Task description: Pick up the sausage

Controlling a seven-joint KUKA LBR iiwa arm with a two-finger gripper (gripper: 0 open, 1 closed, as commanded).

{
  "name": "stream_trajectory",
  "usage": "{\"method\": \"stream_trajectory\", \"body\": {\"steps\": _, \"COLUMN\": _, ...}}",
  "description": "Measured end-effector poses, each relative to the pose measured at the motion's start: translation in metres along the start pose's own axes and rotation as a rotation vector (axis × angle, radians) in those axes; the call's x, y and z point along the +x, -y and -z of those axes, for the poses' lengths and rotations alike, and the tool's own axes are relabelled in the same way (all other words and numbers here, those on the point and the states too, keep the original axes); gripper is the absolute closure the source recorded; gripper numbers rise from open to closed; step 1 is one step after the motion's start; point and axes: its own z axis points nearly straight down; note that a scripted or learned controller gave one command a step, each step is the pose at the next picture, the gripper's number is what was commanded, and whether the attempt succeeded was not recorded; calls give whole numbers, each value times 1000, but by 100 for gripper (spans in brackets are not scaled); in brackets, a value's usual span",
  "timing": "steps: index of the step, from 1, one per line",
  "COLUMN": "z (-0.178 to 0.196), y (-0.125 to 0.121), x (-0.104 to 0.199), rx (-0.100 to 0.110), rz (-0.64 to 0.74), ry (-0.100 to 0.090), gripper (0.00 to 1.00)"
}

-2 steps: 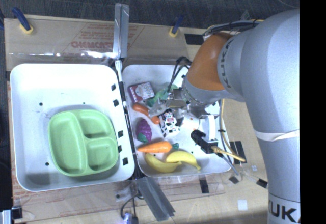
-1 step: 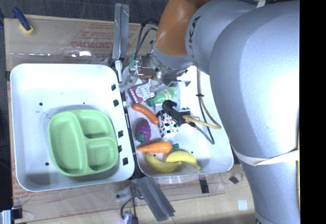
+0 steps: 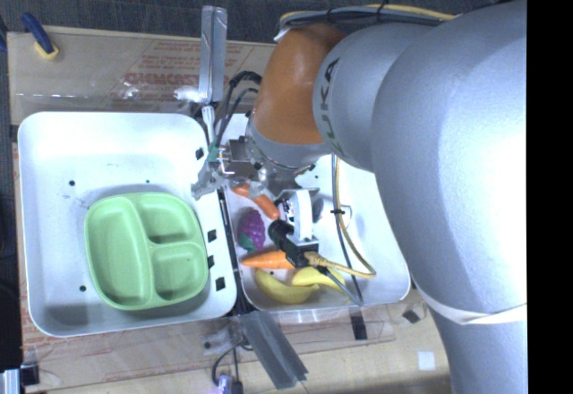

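A small orange-red sausage-like piece (image 3: 261, 202) lies slanted near the left wall of the right bin (image 3: 387, 269). My gripper (image 3: 235, 172) hangs just above and to the left of it, over the divide between the two bins. The big grey arm with its orange band covers most of the right bin. Nothing shows as held in the gripper.
In the right bin a purple item (image 3: 251, 226) lies below the sausage, with an orange carrot (image 3: 268, 260) and a yellow banana (image 3: 285, 286) toward the near edge. The left bin (image 3: 54, 141) holds a green compartment tray (image 3: 143, 249).
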Motion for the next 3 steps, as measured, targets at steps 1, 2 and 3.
{"method": "stream_trajectory", "body": {"steps": 1, "z": 0, "y": -25, "x": -52, "rx": -2, "rz": -8, "ry": 0, "gripper": 0}}
{"method": "stream_trajectory", "body": {"steps": 2, "z": -57, "y": -50, "x": -124, "rx": 0, "rz": 227, "ry": -1, "gripper": 0}}
{"method": "stream_trajectory", "body": {"steps": 3, "z": -100, "y": -51, "x": -132, "rx": 0, "rz": 159, "ry": -1, "gripper": 0}}
